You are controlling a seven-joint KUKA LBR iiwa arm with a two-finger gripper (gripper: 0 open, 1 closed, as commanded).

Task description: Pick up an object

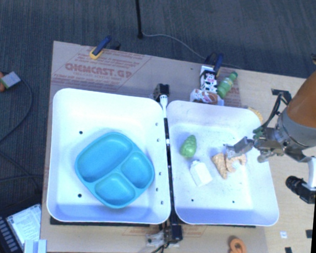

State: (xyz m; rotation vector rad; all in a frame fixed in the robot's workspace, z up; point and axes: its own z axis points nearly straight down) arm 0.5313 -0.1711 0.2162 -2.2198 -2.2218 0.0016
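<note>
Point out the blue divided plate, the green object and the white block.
blue divided plate (115, 169): camera view, central ridge between compartments.
green object (189, 146): camera view, middle of body.
white block (201, 173): camera view, top face.

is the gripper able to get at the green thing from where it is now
Probably yes. The green thing lies apart in the right bin, nothing on top. The gripper is over the tan piece, with bare floor between.

The bench (124, 72) was a brown printed board on dark carpet; two white bins lay on it side by side, the left bin (60, 158) and the right bin (256, 205); an orange ring (237, 249) lay near its front edge.
</note>
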